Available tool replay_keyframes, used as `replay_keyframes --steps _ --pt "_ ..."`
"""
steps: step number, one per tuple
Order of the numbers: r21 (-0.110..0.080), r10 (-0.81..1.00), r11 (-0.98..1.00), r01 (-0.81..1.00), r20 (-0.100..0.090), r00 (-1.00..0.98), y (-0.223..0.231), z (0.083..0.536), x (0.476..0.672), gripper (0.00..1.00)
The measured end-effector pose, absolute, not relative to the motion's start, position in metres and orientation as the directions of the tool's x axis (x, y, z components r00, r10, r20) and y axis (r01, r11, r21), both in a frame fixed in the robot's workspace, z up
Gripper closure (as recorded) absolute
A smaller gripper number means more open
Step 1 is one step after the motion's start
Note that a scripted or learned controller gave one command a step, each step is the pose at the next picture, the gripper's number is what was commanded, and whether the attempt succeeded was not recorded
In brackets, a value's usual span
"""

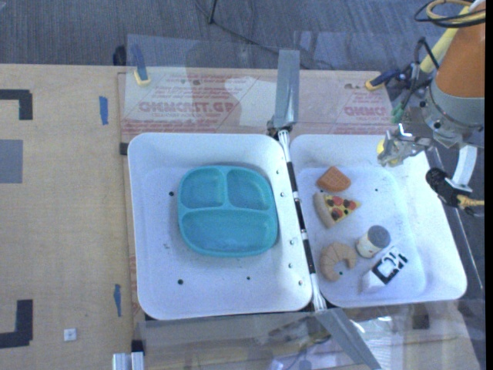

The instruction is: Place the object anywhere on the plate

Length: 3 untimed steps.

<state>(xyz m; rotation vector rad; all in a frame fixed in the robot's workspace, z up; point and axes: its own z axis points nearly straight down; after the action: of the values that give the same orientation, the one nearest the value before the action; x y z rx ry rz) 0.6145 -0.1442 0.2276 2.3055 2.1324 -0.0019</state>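
Hovering over the right bin's [431, 206] far right corner, the gripper [391, 151] hangs below the orange-banded arm [461, 60]; its state I cannot tell. Nearest lies an orange piece [333, 179], then a pizza slice [335, 206], a grey-capped cylinder [373, 240], a croissant [337, 260] and a black-and-white block [387, 267]. A teal divided plate [227, 210] sits in the left bin [146, 230].

1. Faded red lettering is printed on the clear sheet [189, 102] behind the left bin; it is too blurred to be read with certainty.
2. Similar red lettering, partly cut off and unreadable, is seen on the sheet [350, 108] behind the right bin.
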Motion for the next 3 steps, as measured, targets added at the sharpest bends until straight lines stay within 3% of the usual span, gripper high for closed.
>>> replay_keyframes --steps 1,2,3 --pt "-0.001 0.996 -0.085 0.996 0.001 0.085 -0.076 0.185 0.611 1.00" --pt "-0.003 0.999 -0.040 0.999 0.001 0.040 -0.003 0.185 0.610 1.00" --pt "-0.003 0.994 0.109 0.994 0.001 -0.109 0.070 0.185 0.583 1.00"
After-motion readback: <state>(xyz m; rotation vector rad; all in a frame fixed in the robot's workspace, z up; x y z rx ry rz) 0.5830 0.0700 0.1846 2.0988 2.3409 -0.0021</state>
